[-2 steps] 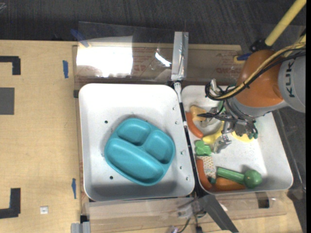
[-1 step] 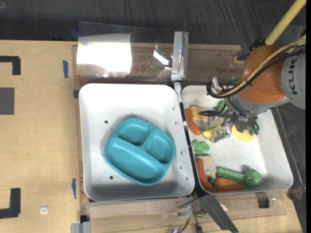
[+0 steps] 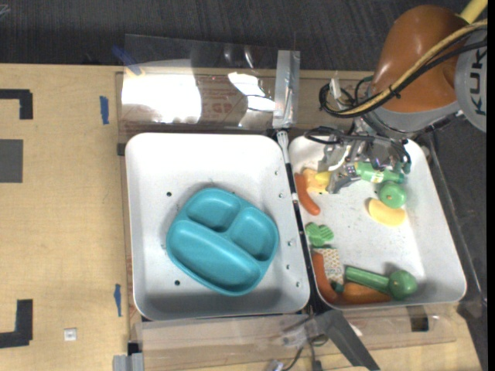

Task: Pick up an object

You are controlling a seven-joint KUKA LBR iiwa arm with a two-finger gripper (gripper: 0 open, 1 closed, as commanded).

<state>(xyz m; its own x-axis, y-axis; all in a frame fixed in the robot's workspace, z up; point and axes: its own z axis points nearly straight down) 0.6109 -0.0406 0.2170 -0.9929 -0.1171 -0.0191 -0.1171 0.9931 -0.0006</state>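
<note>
One pincer [image 3: 357,163] hangs low over the right bin's [image 3: 441,230] far end, among small toys; whether it is clenched or released I cannot tell. Nothing looks lifted, so the pick seems undone. Nearest it lie a glossy green-and-yellow piece [image 3: 389,204], farther a green dumbbell-like toy [image 3: 380,279]. Beyond the bin's left wall rests a smooth teal divided tray [image 3: 223,239].

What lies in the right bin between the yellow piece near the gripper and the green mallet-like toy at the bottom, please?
In the camera view, bare white bin floor separates the yellow piece from the green mallet-like toy.
</note>
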